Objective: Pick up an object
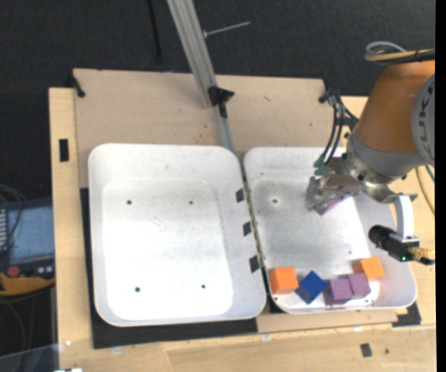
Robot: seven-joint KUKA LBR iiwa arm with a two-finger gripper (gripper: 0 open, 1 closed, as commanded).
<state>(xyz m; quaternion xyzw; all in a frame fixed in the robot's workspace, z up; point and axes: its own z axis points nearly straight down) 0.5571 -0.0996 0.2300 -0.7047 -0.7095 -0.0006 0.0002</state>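
We are looking down at the desk (160,107), where two shallow white bins are sitting side by side. The gripper (327,198) is hanging over the upper part of the right bin (285,169), reaching in from the right, and a small purple piece (330,204) is showing between its fingers, so it appears to be gripping that piece just above the bin floor. Along the near edge of the same bin, an orange block (284,279), a blue block (312,286), two purple blocks (345,289) touching each other and another orange block (371,267) are lying close together. The left bin (164,231) is lying just beside it.
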